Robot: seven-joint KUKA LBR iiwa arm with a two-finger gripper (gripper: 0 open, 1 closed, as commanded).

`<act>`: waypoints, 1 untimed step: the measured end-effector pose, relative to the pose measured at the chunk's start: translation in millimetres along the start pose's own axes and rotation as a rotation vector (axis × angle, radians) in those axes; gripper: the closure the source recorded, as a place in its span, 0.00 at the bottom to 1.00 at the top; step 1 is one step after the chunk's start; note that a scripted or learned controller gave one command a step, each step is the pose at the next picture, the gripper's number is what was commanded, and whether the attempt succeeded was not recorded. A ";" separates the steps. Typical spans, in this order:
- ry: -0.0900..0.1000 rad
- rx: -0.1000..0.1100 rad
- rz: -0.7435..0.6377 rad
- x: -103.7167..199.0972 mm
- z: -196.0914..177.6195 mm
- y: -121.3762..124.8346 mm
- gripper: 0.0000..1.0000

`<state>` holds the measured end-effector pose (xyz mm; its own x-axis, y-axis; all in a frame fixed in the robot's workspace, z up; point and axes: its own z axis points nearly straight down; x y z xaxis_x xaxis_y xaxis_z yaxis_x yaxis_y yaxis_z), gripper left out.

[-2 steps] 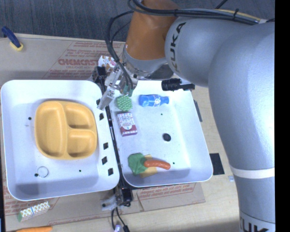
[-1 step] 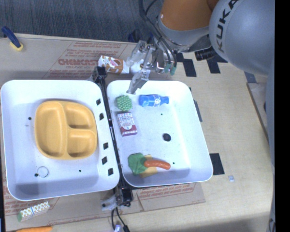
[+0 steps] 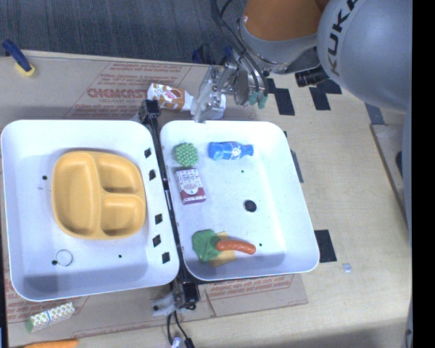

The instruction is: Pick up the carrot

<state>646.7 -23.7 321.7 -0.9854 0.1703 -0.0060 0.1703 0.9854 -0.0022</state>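
Camera view: gripper sits above right bin's far rim; jaw state cannot tell. Carrot lies well away, untouched, against near wall beside green leafy piece.

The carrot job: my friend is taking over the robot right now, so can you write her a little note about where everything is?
Gripper: hovering above the far rim of the right bin, holding nothing; I can't tell if it's open or shut.
Carrot: lying at the near end of the right bin, leafy top to the left, resting on a yellow piece.
Also in that bin: blue bottle, green ball, small red packet.
Left bin: holds the yellow divided plate.
Done: nothing yet.
Left: reach the carrot, grip it, lift it.
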 end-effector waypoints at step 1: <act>0.007 -0.001 -0.066 45.9 58.7 -22.0 1.00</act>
<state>598.0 -37.8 262.8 -0.9945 0.1051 0.0010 0.1051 0.9945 -0.0011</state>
